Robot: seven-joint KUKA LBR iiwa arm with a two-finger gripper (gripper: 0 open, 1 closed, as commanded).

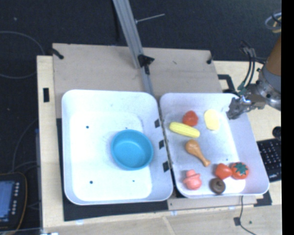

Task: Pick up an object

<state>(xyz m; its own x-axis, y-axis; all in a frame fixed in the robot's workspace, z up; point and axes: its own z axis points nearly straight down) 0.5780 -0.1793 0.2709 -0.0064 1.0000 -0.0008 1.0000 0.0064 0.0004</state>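
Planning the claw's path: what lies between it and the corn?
In the camera view, the pale yellow block lies between the claw and the corn.

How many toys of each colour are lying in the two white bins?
Red: 3 — round one, tomato, strawberry
Yellow: 2 — corn, pale block
Blue: 1 — bowl
Tan: 1 — drumstick
Pink: 1
Brown: 1
Total: 9

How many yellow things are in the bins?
2, both in the right bin: the corn cob near its left side, and a pale yellow piece just right of it, toward the back. None looks hidden.
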